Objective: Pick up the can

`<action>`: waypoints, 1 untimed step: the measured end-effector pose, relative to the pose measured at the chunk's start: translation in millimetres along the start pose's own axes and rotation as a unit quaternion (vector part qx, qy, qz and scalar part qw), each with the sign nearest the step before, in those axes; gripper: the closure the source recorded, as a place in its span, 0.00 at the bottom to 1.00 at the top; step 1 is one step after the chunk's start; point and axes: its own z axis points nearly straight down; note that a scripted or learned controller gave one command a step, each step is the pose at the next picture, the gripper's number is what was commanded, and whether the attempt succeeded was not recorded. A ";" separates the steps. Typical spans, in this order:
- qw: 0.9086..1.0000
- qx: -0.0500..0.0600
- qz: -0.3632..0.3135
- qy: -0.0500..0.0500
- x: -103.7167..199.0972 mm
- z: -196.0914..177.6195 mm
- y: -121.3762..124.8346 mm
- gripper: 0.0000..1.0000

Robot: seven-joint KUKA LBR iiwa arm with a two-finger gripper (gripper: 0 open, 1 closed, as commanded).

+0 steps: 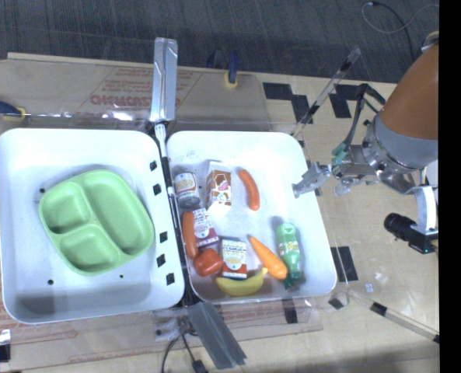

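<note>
The can (186, 186), small with a brown label and a silvery top, stands near the left wall of the right bin (281, 148), close to the divider. My gripper (309, 179) hangs over that bin's right rim, well to the right of the can and apart from it. The grey arm with its orange band (413, 92) reaches in from the right edge. Nothing shows between the fingers.
Around the can lie a small carton (220, 189), a sausage (249, 189), a green bottle (288, 251), a carrot (267, 259), a banana (242, 284) and a red tomato (207, 263). The left bin (12, 169) holds a green divided plate (98, 220).
</note>
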 end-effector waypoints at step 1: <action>0.998 0.001 0.069 0.000 72.5 110.2 39.9 0.00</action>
